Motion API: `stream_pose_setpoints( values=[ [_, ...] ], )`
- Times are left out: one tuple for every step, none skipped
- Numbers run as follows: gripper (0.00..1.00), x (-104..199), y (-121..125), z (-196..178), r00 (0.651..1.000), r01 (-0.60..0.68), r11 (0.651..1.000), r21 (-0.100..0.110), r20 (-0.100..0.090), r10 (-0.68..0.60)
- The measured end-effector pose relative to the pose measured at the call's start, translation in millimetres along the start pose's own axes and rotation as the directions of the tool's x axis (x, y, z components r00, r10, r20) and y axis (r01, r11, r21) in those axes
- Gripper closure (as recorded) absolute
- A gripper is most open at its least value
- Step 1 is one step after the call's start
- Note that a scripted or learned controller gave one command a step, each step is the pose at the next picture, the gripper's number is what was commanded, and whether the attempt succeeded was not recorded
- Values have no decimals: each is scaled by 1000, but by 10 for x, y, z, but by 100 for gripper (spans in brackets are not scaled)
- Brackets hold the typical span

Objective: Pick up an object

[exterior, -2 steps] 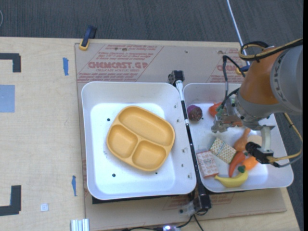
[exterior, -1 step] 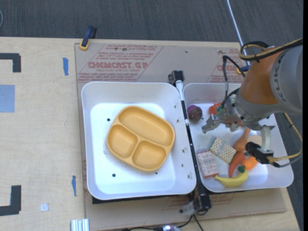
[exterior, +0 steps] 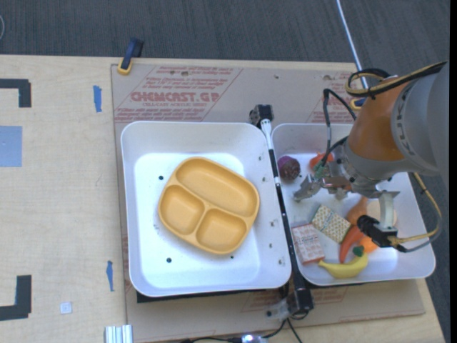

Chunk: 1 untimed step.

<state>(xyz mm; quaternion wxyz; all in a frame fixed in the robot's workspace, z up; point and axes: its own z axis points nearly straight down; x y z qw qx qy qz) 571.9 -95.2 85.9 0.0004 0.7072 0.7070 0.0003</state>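
The right bin point(exterior: 418, 263) holds several toy foods. A dark purple round fruit point(exterior: 288, 167) lies at its far left, with a small orange piece point(exterior: 316, 161) beside it. Nearer the front are a tan waffle square point(exterior: 331, 223), a pink packet point(exterior: 308, 242), an orange carrot point(exterior: 351, 243) and a yellow banana point(exterior: 345, 266). My gripper point(exterior: 325, 187) hangs low over the middle of this bin, just right of the purple fruit and just behind the waffle. The grey arm with its orange band point(exterior: 375, 123) hides the bin's back right part. Nothing visibly sits in the gripper.
The left bin point(exterior: 143, 263) bears a yellow three-compartment plate point(exterior: 208, 204). A black clamp and rod point(exterior: 264, 116) run along the wall between the bins. Cables point(exterior: 414, 240) loop over the right bin's right side. Wooden bench surface lies to the left.
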Motion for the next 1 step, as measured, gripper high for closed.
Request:
stream_pose_setpoints(
  values=[
    [100,-6,14,-112,1000,0,1000,-4,1,0]
  ],
)
